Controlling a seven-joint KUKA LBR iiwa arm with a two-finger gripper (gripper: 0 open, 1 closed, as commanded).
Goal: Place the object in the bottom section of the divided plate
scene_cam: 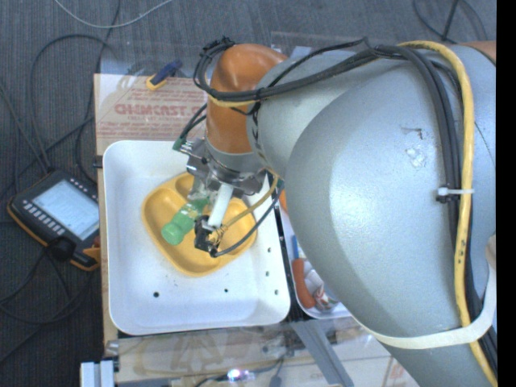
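A yellow divided plate [187, 258] lies in the middle of the left white bin [133, 285]. A green object [177, 228], darker at its lower end and paler at its upper end, sits over the plate's left part. My gripper [203, 210] reaches down over the plate from the orange wrist band, right beside and just above the green object's upper end. Whether the object rests on the plate or hangs from the gripper cannot be made out. The arm hides the plate's upper right part and its dividers.
The big grey arm covers most of the right bin [300, 301], where an orange-red item [300, 276] peeks out. Printed cardboard [141, 107] lies behind the left bin. A teach pendant [58, 210] sits on the floor to the left.
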